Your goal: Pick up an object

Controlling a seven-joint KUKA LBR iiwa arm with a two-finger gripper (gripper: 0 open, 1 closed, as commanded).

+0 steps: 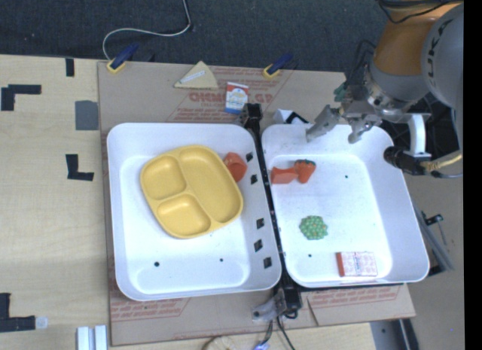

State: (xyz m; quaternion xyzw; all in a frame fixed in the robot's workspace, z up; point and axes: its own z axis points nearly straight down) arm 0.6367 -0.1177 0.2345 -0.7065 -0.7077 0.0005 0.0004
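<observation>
My gripper (337, 127) hangs over the far edge of the right bin (399, 213), its two fingers spread apart with nothing between them, so it is open. Below and to its left an orange carrot-shaped toy (292, 172) with a green top lies in the right bin. A green bumpy ball (313, 227) sits near the bin's middle, and a small red-and-white packet (356, 263) lies near its front edge. In the left bin (128, 266) a yellow divided plate (190, 190) rests, with a small orange-red piece (236, 165) beside its right rim.
A small red, white and blue carton (236, 98) stands on the cardboard behind the bins. Black clips (254, 115) join the bins along the middle divider. A cable (162, 28) loops across the dark floor at the back.
</observation>
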